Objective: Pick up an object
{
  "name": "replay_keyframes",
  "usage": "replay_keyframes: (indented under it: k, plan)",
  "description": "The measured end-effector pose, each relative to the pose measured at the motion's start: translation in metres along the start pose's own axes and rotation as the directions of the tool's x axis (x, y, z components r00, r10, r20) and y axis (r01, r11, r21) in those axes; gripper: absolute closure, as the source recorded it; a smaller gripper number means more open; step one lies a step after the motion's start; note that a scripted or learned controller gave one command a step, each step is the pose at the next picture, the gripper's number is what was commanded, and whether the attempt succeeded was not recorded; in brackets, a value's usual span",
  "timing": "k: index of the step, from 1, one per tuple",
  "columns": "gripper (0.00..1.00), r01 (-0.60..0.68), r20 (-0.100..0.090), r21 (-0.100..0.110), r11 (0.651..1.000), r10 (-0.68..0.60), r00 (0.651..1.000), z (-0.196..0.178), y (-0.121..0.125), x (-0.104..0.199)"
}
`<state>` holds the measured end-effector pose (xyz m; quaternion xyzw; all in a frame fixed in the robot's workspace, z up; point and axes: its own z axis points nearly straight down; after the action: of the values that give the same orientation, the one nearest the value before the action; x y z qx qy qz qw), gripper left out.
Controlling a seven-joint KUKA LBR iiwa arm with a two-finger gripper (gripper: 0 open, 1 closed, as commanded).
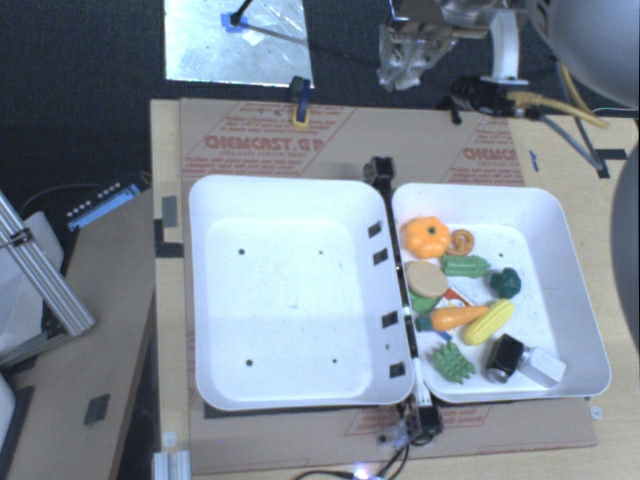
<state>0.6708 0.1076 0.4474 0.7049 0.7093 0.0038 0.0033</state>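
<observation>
Two white bins, ten small items, one gripper above the bench

Landmark: right bin (560, 230). Inside it: one orange pumpkin (427, 236) at its upper left; one brown swirl piece (462, 240) beside the pumpkin; one green pickle (466, 265); one dark green vegetable (506, 282); one tan round disc (426, 279); one carrot (456, 318); one corn cob (488, 321); one green ridged leaf piece (453, 362); one black can (503, 358); one grey block (541, 367) at its lower right. Left bin (285, 288) adjoins it. Gripper (405, 63) hangs well above the right bin, beyond its far rim, nothing between its fingers; whether they are spread or closed cannot be told
</observation>
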Motion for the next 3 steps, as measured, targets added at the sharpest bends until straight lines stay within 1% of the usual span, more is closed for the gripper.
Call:
replay_keyframes:
  k: [1,2,3]
  plan:
    - [1.0,0.0,-0.001,0.001,1.0,0.0,1.0,-0.092,-0.001,0.037]
    - [1.0,0.004,0.0,0.005,1.0,-0.004,1.0,-0.099,-0.001,0.036]
    - [1.0,0.01,-0.001,0.003,1.0,-0.01,1.0,-0.111,-0.001,0.036]
